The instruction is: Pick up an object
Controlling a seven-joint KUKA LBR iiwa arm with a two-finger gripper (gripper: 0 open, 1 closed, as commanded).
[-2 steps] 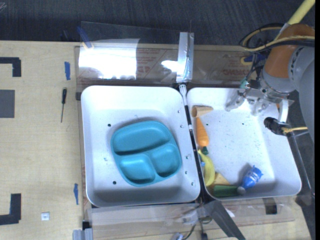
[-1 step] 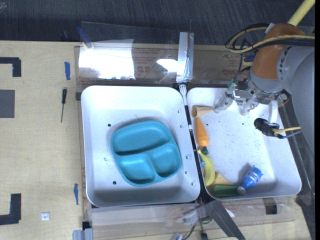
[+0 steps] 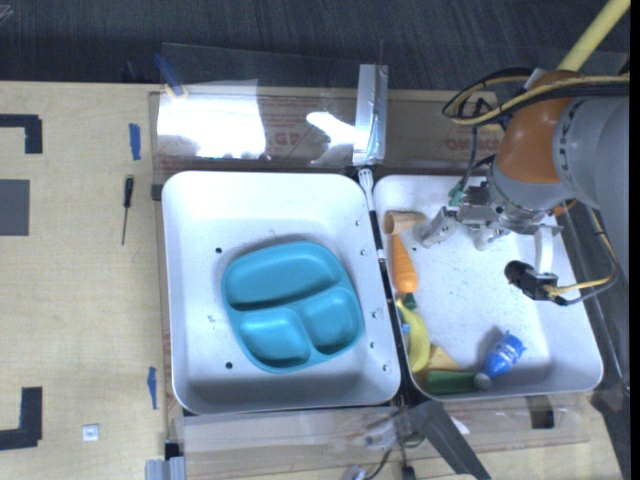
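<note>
Camera view, looking down at a slant: bench (image 3: 70,368) is light wood-grain board, with black angle marks near its left edge, blue tape bits, and a thin screwdriver-like tool (image 3: 126,208) lying near the left bin's far-left corner. Dark ribbed flooring beyond the bench's far edge. 2 shallow white bins side by side. Left bin (image 3: 190,368) carries a blue 3-compartment tray (image 3: 290,303) set at a tilt around its middle. A clear glossy panel (image 3: 260,118) stands along the far side of the left bin, with glare on it, and a metal bracket (image 3: 370,113) sits at the junction of the 2 bins. Right bin (image 3: 570,363) holds the pickable things, all along its left wall and near edge: a tan block (image 3: 404,221) at the far-left corner, an orange carrot (image 3: 403,266) just beside it running down the left wall, a yellow banana (image 3: 415,333) touching the carrot's near end, a green piece (image 3: 452,380) at the near edge, and a blue bottle-like item (image 3: 500,356) just beside the green piece. Arm (image 3: 590,158) comes in from the right, orange band (image 3: 528,148) above the wrist, cables looped over it. Gripper (image 3: 470,218) hangs over the far part of the right bin, near the tan block but apart from it. Fingers are lost in the clutter, so can't tell how far open they are; nothing seen between them. A black connector on a yellow cable (image 3: 535,280) dangles over the bin's right half.
</note>
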